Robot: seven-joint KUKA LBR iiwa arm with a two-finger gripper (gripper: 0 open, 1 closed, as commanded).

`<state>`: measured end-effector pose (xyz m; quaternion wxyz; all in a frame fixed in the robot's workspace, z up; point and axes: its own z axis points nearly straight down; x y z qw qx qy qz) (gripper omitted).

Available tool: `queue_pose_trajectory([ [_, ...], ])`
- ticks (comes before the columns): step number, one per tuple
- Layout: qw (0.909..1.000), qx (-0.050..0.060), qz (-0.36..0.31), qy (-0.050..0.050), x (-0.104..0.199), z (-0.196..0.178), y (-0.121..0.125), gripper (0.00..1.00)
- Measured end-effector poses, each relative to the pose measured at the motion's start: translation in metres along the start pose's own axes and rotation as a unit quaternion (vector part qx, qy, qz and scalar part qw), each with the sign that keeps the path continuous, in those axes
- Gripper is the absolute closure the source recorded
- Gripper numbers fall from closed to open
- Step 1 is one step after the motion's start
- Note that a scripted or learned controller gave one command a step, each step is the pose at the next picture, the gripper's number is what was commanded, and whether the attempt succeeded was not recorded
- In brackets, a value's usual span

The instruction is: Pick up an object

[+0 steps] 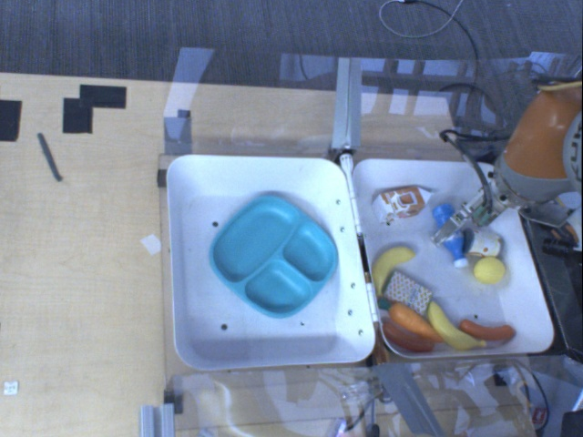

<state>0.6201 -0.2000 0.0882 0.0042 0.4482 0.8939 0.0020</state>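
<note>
My gripper [458, 226] hangs low over the upper middle of the right bin [537, 309], reaching in from the right. Directly under and beside it lies a small blue object [444, 215], with another blue piece [458, 249] just below. A white and tan item [485, 244] and a yellow lemon [489, 270] lie to the gripper's lower right. A brown and white packet [404, 201] rests to its left. The gripper body hides how it meets the blue object.
The right bin's lower half holds a banana [392, 264], a checkered block [407, 290], a carrot [410, 320], a second banana [453, 328] and a red sausage [487, 331]. A blue divided plate [273, 255] lies in the left bin [191, 335].
</note>
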Motion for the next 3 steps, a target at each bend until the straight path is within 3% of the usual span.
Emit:
queue_pose_trajectory([
  [1, 1.0000, 0.000, 0.000, 0.000, 0.000, 0.000, 0.000, 0.00],
  [2, 1.0000, -0.005, -0.001, -0.002, 0.001, -0.013, 0.006, 1.00],
  [3, 0.9977, 0.000, 0.068, 0.000, 0.084, -0.159, 0.020, 1.00],
])
